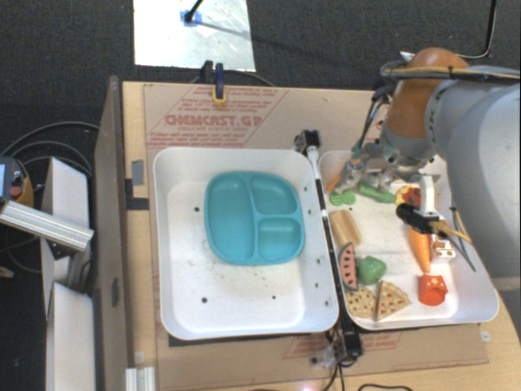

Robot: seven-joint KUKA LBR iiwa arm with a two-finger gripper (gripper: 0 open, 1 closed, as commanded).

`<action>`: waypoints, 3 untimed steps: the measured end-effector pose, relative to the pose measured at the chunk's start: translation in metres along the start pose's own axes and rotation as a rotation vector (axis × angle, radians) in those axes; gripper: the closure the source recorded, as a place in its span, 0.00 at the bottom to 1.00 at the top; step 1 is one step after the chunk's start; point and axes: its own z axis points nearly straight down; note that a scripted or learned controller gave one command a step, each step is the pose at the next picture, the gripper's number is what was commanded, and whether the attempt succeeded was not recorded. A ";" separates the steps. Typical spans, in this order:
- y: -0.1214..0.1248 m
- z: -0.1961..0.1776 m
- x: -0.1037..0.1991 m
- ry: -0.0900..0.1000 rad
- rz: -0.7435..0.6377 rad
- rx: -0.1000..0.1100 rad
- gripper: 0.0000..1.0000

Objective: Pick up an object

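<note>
Two white bins sit side by side on the worktop; the left bin [175, 300] holds a teal divided plate [252, 218], the right bin [480, 296] a litter of toy food. The gripper [364, 172] is low over that bin's far corner, near a green pea pod [376, 192] and an orange carrot [421, 251]; whether it is apart or together I cannot tell. Best to come straight down on one separate piece, clear of the bin wall and neighbours.
</note>
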 end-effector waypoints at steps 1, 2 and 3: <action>-0.044 -0.076 -0.061 0.006 0.012 -0.028 0.00; -0.094 -0.023 -0.087 0.020 0.004 -0.026 0.00; -0.100 -0.011 -0.079 0.011 0.004 -0.027 0.00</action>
